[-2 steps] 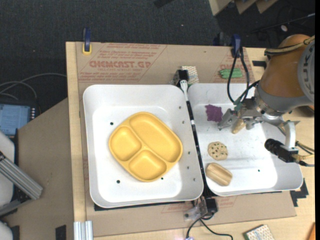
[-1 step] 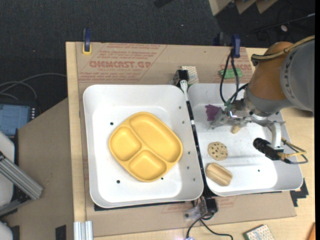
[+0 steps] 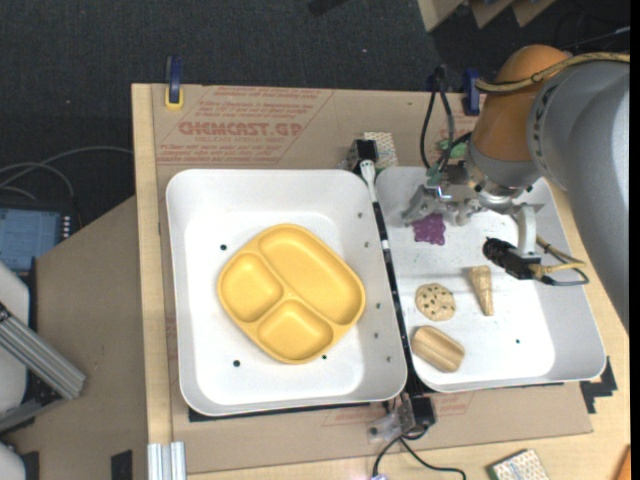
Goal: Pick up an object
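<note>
In the right bin (image 3: pixel 560 358) lie a small purple piece (image 3: pixel 430 230), a round cookie (image 3: pixel 435 301), a tan cone-shaped piece (image 3: pixel 483 289) and a tan bread roll (image 3: pixel 438 348). My gripper (image 3: pixel 440 208) hangs over the far left part of this bin, just above and behind the purple piece. Its grey fingers (image 3: pixel 415 209) stand apart, open, with nothing between them. The purple piece rests on the bin floor just in front of the fingertips.
A yellow divided plate (image 3: pixel 290 291) takes up the middle of the left bin (image 3: pixel 190 218). The grey arm with its orange band (image 3: pixel 510 108) comes in from the upper right. The ridge between the bins (image 3: pixel 385 258) runs close to the left of the gripper.
</note>
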Available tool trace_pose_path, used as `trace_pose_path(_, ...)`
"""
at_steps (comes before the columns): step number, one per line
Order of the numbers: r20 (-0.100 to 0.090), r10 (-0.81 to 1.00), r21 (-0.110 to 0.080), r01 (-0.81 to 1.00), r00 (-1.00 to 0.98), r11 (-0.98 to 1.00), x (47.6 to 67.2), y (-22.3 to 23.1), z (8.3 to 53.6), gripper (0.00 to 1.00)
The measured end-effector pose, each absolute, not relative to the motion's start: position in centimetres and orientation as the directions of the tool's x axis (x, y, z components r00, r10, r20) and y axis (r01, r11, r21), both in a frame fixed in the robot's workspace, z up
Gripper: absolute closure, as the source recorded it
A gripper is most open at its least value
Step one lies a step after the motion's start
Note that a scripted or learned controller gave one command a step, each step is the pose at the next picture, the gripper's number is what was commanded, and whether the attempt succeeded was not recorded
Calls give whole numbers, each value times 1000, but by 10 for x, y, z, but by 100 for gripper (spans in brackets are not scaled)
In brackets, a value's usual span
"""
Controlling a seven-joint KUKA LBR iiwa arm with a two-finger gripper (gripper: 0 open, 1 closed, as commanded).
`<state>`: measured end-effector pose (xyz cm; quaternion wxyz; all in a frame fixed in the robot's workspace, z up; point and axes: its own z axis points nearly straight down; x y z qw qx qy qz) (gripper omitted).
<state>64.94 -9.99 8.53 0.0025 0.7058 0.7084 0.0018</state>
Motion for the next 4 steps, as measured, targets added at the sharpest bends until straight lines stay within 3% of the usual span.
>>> trace_pose_path(1,-5,1000,16,1000,3,-3,638,-138,239,0)
trace_pose_path(2,2,1000,-8,1000,2,-2,600,-136,77,0)
trace_pose_path(3,2,1000,-5,1000,2,-2,554,-144,85,0)
trace_pose_path(4,0,1000,2,1000,2,-2,557,-144,95,100)
